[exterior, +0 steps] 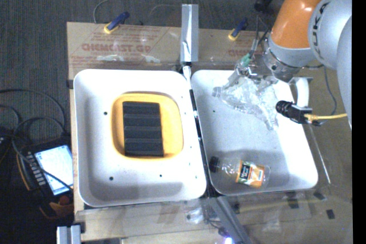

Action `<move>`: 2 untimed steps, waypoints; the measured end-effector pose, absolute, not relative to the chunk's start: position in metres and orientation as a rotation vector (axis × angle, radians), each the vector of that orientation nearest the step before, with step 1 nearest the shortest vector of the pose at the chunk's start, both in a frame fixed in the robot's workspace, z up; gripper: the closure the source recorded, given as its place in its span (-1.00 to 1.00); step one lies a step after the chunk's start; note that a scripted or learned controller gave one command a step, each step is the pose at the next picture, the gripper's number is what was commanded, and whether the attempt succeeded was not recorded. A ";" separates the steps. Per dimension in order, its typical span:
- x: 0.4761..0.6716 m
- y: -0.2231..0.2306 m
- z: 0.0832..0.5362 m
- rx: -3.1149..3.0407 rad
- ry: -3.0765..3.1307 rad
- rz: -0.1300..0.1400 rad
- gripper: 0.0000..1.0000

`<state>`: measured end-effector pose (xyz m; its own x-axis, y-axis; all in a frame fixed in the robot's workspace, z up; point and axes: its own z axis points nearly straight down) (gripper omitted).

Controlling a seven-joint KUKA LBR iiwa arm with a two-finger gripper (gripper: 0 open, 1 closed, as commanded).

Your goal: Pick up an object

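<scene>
**Hand low over crumpled plastic in the right bin**

Where the grey arm with its orange band bends down at the far right corner of the right-hand shallow white bin, the hand sits right at a crumpled piece of clear plastic film. That film lies in the far part of this bin, spreading from directly under the hand toward the camera and a little to either side of it. Whether the hand is wide, narrow or holding the film cannot be told, since dark wrist hardware and the glinting plastic blur together there.

Nearer the camera than the hand, well apart from it and by the bin's near edge, lies a clear plastic bottle with a black cap and an orange label, on its side with the cap pointing toward the left bin. Just beside the hand, on the arm's side and a little nearer the camera, a black cylindrical fitting with a yellow cable juts over the bin's rim.

Away from the hand, across the divider, the left-hand shallow white bin holds a yellow rectangular tray with a black ribbed insert, lying flat near its middle.

Beyond both bins, a brown cardboard sheet with red lettering covers the tabletop, with two blue-and-yellow clamps on its far edge, one past the left bin and one just beyond the hand.
</scene>
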<state>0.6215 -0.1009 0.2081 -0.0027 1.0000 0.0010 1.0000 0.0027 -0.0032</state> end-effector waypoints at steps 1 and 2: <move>0.574 -0.128 0.229 -2.118 -2.319 0.004 -1.00; 0.540 -0.153 0.290 -2.278 -2.164 0.002 -1.00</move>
<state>0.5399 -0.1526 0.2900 0.0514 0.9987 -0.0014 0.9987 -0.0514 -0.0007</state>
